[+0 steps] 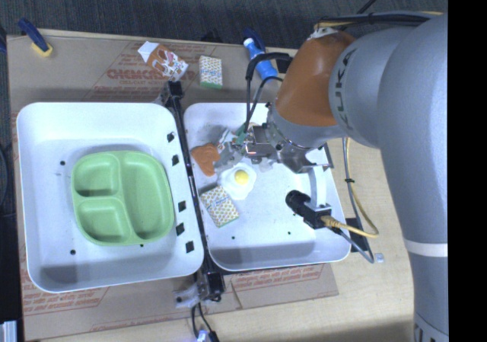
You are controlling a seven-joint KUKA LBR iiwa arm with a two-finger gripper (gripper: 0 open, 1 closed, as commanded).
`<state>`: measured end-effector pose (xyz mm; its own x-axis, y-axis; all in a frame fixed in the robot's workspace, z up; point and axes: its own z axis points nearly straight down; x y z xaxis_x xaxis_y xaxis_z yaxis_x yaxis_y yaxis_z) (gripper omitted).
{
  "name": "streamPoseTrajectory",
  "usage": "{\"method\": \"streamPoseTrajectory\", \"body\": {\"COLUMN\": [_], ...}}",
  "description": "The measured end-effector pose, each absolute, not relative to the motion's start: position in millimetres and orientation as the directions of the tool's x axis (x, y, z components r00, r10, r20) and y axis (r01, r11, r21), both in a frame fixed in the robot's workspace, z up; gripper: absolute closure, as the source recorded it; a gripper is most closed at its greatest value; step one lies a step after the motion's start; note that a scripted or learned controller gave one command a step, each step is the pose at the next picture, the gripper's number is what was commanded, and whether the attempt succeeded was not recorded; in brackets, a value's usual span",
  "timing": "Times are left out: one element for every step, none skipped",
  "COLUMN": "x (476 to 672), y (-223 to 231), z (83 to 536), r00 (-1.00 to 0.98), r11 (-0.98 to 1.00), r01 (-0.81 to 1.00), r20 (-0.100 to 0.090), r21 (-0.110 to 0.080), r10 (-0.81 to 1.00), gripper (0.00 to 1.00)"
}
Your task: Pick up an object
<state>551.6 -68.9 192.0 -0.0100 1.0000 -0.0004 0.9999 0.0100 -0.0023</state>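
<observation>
1. The grey arm (396,104) with its orange band (312,81) reaches in from the right and hangs over the far part of the right bin (266,253).
2. The gripper (247,146) sits low inside that bin, above the cluster of objects; whether it is spread or pressed together I cannot tell, since the wrist hardware covers it.
3. Just near of the gripper lies a fried egg toy (240,179), white with a yellow yolk, resting on the bin floor.
4. An orange-brown food piece (204,158) lies to the left of the gripper, close to the bin's left wall.
5. A small patterned packet (219,206) lies near and left of the egg, flat on the floor, just beside it.
6. The left bin (38,180) holds a green divided tray (122,196), lying flat in its middle.
7. On the cardboard beyond the bins lie a wrapped snack (163,62) and a small greenish box (211,71), well apart from the gripper.
</observation>
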Motion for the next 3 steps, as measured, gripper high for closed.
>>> {"method": "streamPoseTrajectory", "body": {"x": [552.4,494.2,494.3], "y": [-70,-33,-33], "z": [202,209,209], "r00": [-0.010,-0.008,-0.007], "r11": [0.010,0.008,0.007], "r01": [1.000,1.000,1.000], "r20": [-0.001,0.000,-0.001], "r21": [-0.002,-0.004,-0.004], "r10": [1.000,1.000,1.000], "gripper": [1.00,1.00,0.00]}}
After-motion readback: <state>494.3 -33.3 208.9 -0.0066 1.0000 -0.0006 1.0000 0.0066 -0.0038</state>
